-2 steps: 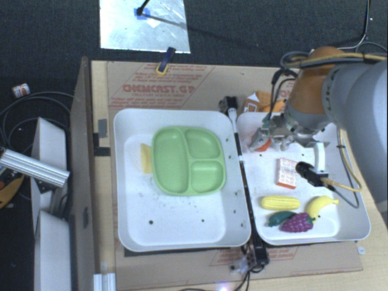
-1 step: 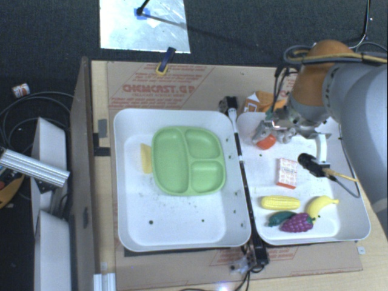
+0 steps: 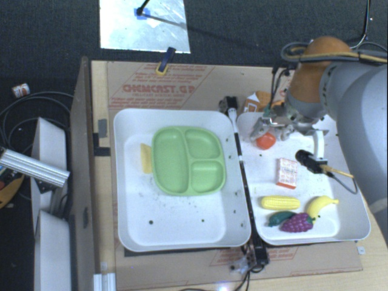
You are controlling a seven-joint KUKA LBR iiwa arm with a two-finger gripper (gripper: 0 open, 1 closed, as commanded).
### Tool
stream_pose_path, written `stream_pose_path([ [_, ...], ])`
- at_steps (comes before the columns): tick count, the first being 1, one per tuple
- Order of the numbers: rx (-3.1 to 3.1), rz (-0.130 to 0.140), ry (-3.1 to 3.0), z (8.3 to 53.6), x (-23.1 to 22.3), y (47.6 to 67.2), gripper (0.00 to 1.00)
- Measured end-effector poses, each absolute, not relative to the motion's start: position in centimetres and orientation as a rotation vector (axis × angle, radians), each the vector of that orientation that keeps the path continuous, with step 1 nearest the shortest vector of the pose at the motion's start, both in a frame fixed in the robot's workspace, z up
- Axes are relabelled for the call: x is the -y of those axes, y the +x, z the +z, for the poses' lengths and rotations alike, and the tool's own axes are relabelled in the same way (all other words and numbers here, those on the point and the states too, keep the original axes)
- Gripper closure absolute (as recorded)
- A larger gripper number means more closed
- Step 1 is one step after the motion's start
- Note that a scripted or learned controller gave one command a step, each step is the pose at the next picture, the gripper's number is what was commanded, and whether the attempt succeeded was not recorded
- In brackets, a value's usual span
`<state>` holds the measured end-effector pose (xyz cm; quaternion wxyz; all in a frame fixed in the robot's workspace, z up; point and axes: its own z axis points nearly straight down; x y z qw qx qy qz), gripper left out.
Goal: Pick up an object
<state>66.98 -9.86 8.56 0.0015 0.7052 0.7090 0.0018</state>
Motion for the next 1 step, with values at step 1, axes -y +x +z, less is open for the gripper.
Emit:
stream_pose_path([
  [1,-2.225,0.008,2.210,9.68,9.89,67.05,1.00],
])
